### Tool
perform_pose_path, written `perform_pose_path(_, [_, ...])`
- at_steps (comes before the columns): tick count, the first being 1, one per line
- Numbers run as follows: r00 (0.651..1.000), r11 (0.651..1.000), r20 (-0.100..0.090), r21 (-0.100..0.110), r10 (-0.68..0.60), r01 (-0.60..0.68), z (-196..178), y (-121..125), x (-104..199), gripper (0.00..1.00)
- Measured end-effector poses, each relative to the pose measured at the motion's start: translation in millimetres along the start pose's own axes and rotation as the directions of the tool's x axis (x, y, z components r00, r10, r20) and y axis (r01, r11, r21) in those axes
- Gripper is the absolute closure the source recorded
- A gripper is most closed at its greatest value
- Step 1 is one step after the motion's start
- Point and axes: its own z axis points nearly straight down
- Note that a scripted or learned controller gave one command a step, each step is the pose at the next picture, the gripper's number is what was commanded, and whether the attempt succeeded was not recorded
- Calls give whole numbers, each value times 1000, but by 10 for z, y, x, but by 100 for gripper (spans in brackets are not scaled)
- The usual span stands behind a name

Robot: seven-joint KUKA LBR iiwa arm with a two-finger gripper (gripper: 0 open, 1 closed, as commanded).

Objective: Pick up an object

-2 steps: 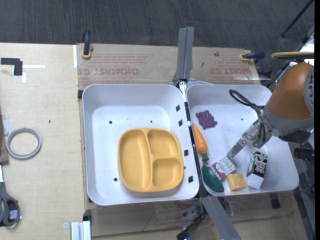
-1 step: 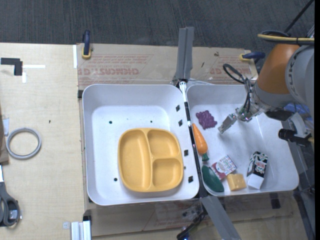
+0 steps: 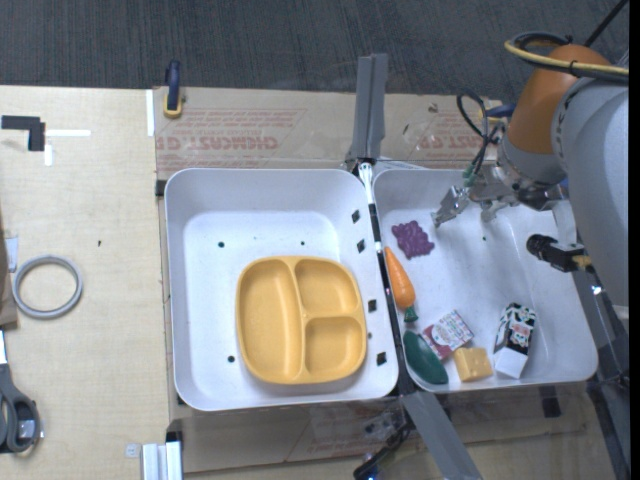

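Hanging over the back end of the right bin (image 3: 575, 368) right now, with my claw (image 3: 452, 208) poking out to the left of the wrist, and nothing is between the fingers. From this angle I honestly can't tell whether they're apart or together, too small and dark against the white. Closest thing to grab is the purple grape bunch (image 3: 412, 238), lying on the bin floor just below and a bit to the left of my claw tip in the camera view, near the wall between the 2 bins. So my guess is the move is basically a short drop down and slightly left. Next one out is the carrot (image 3: 400, 280), right past the grapes, lying along that same wall with its long axis running front to back, so I'd need to close across its narrow width. The rest, a green thing (image 3: 426, 360), a small packet (image 3: 450, 330), a yellow block (image 3: 474, 364) and a little milk carton (image 3: 515, 340), sits well apart at the front end. The yellow plate (image 3: 300, 320) is over in the left bin (image 3: 190, 298), not my problem.
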Motion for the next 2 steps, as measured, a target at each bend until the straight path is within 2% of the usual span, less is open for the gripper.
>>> perform_pose_path(1, [999, 999, 0, 1, 46, -46, -78, 52, 491, 0])
perform_pose_path(2, [735, 735, 1, 3, 678, -678, -146, 24, 298, 0])
